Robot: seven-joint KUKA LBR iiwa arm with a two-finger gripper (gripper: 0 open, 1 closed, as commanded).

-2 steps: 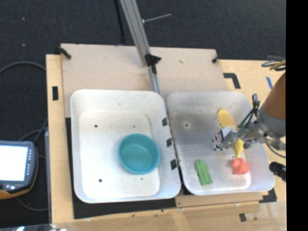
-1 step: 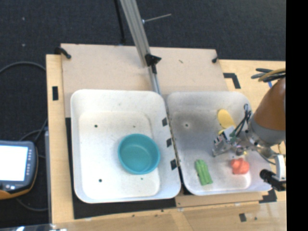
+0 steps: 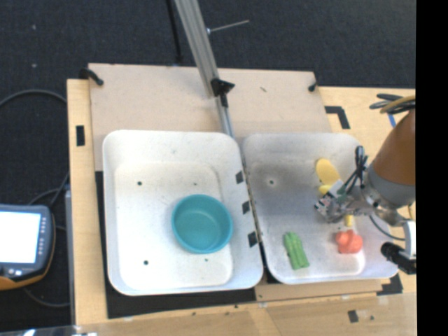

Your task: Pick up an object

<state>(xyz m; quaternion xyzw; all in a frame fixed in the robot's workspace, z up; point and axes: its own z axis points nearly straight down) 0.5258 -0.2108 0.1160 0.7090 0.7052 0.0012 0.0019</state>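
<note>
— Two white bins sit side by side on the bench: the left bin [image 3: 126,159] has a teal bowl [image 3: 202,222] in it, toward its near right part, and the right bin [image 3: 280,159] has the small things. Where is the gripper?

— The gripper [image 3: 334,207] is low over the right bin, on the end of the grey arm [image 3: 395,163] that reaches in from the right with its orange band above the wrist.

— Is anything between the fingers?

— Hard to say. The tip is a dark tangle of cables and metal, and I cannot tell whether the fingers stand apart or closed.

— What lies around it?

— A yellow object [image 3: 325,172] lies just beyond the tip, on the far side, very near or touching it; whether it is gripped I cannot tell. A red-orange object [image 3: 348,242] lies on the bin floor just on the near side of the tip, slightly to the right. A green ridged object [image 3: 295,250] lies further left, near the front wall, clearly apart from the gripper.

— And outside the bins?

— A slanted metal rail [image 3: 199,37] runs down from the top to the gap between the bins, and a screen [image 3: 21,242] sits at the left edge.
</note>
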